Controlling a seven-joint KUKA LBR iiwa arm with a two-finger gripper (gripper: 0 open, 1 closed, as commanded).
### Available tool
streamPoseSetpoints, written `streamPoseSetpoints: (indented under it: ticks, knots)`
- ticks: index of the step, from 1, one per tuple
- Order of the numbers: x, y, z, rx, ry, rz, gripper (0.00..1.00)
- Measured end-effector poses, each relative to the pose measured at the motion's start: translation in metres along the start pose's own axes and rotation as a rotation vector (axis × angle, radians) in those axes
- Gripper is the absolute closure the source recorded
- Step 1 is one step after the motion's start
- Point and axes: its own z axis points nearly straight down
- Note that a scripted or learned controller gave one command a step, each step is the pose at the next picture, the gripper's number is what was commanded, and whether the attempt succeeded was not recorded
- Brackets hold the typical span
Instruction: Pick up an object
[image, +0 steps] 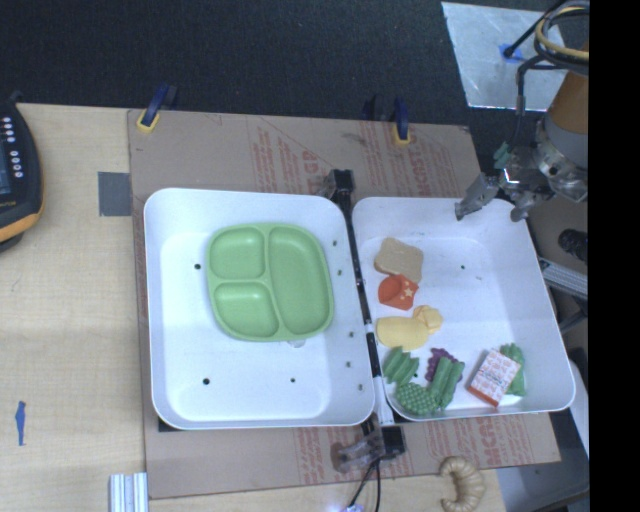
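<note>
You have two white bins on the worktop (70, 300). The left bin (175, 380) holds one green divided plate (270, 282). The right bin (510, 290) holds one bread slice (400, 259), one red piece (398, 291), one yellow piece (408, 327), green vegetables (425, 385) and one small carton (495, 377), its print unreadable. The gripper (497, 200) hovers at that bin's far corner, fingers apart, gripping nothing.

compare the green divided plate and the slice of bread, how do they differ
The green divided plate lies in the left bin; the slice of bread lies in the right bin. The plate is pale green, the bread tan-brown. The plate is far larger and split into three compartments; the bread is a small plain slab. The plate sits alone, while the bread has other toy foods close by. Both lie flat, away from the gripper.
</note>
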Motion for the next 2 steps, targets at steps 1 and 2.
streamPoseSetpoints:
  ticks: [1,2]
  knots:
    - [0.083,-0.059,0.054,0.011,0.004,-0.006,0.00]
    - [0.059,-0.147,0.135,0.014,0.004,0.005,0.00]
